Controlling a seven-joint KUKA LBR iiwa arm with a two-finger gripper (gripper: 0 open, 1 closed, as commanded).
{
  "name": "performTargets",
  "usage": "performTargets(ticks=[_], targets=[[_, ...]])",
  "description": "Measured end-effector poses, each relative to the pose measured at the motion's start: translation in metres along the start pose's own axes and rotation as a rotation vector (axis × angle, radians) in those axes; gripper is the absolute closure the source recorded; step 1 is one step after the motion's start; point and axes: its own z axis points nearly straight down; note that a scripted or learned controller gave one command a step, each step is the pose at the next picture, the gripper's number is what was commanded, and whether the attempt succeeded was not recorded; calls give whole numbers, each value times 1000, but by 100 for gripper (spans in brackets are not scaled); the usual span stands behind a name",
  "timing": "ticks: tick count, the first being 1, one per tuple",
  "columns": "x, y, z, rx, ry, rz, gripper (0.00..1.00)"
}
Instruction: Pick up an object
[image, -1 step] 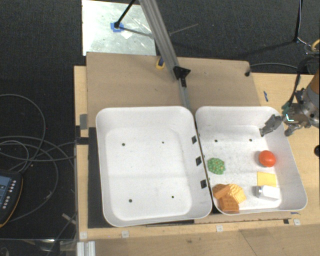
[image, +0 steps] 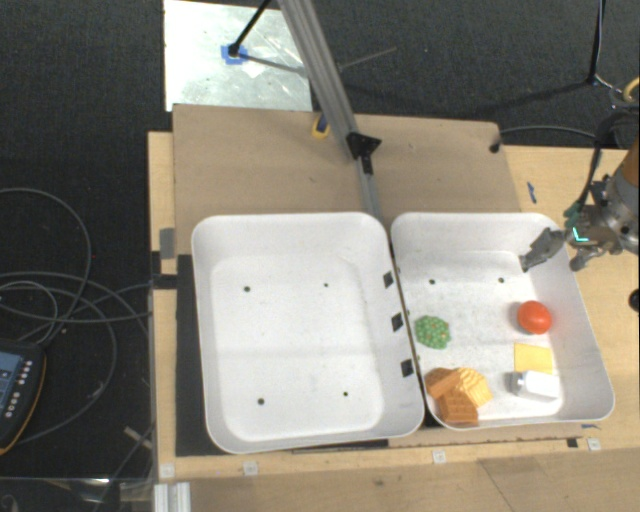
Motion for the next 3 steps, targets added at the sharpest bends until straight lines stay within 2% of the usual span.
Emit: performTargets(ticks=[1,3], targets=[[-5,1,43,3,0,5,0],[6,1,140,3,1,4,0]])
